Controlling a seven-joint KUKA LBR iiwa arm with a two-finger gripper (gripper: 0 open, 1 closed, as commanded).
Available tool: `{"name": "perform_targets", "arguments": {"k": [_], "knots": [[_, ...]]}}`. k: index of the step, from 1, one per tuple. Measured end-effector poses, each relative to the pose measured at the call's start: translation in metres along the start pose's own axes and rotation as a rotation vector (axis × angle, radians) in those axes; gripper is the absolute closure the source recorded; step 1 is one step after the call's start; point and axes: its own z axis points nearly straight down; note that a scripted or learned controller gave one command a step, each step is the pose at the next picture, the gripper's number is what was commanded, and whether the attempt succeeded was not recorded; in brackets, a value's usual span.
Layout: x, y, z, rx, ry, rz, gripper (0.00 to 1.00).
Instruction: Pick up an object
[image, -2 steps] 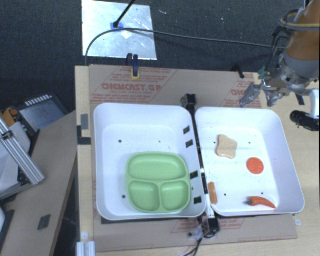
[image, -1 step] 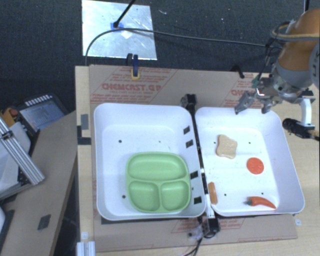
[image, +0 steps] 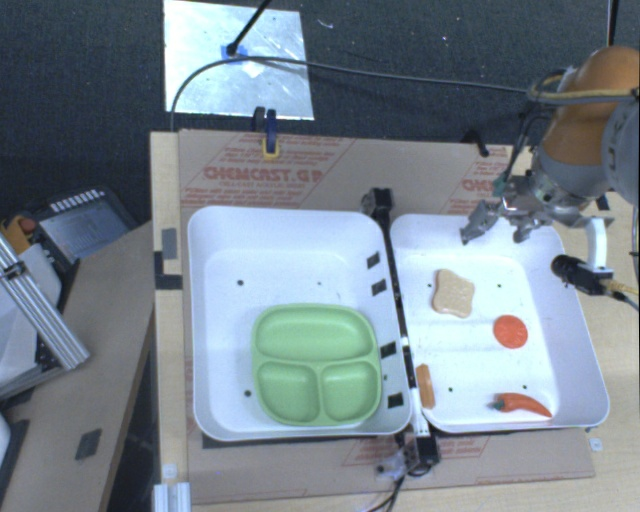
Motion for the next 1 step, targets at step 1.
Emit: {"name": "perform_targets", "arguments": {"k": [1], "knots": [[-0.0018,-0.0008,0.0406,-0.002,0.0,0.0,0.0]]}}
